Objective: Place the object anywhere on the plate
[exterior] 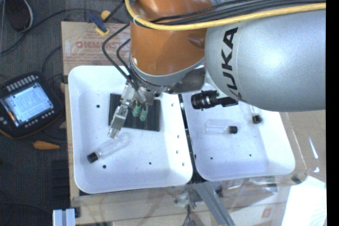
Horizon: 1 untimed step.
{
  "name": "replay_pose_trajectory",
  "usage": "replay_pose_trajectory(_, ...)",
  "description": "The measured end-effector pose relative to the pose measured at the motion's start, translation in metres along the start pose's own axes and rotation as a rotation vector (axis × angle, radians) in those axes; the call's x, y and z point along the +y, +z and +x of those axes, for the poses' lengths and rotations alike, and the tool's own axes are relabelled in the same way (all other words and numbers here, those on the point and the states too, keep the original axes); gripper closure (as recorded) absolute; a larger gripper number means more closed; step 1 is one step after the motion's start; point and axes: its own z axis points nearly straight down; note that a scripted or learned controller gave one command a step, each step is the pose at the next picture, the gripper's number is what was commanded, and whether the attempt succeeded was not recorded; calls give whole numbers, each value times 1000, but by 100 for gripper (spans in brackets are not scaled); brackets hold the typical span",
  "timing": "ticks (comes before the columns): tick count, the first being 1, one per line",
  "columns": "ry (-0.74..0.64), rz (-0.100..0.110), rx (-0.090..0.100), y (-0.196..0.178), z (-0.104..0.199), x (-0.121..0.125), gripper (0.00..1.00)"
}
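A clear vial with a black cap (106,150) lies on its side on the floor of the left bin (85,177), near the front left. The black square plate (152,120) rests flat in the same bin, further back. My gripper (128,119) hangs over the plate's left edge, open, with nothing between its fingers. One silver finger (117,121) points down toward the vial's clear end and stops just short of it. The arm's orange band and grey body hide the back of the plate.
The right bin (275,166) holds another clear vial with a black cap (220,128) and a small dark piece (257,119). A black camera-like part (206,99) sits over the divide between bins. A pendant (26,106) lies on the floor to the left.
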Motion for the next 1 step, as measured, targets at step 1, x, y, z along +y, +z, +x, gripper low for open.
replay_pose_trajectory(1, 0, 0, 0, 0, 0, 0, 0)
